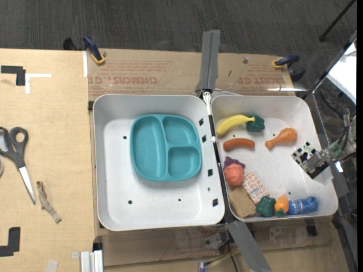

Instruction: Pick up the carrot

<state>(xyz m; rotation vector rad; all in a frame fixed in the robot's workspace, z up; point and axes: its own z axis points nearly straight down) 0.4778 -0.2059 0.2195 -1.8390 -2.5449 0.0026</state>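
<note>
1. Camera view: probable carrot (278,205), a short orange body with a green top, by the right bin's (311,117) near wall, against a blue bottle (303,205).
2. Likely light, stiff, smooth; best pinched across the orange body.
3. Pincer (313,162) by the right wall, apart from carrot; opening impossible to tell.
4. Red print on cardboard (147,75), upside down, not legible.

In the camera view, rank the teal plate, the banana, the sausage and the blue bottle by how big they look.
Largest to smallest:
1. Teal plate, by far the largest.
2. Banana.
3. Sausage, only slightly shorter than the banana, so that order is unsure.
4. Blue bottle, partly behind the bin's edge.
</note>
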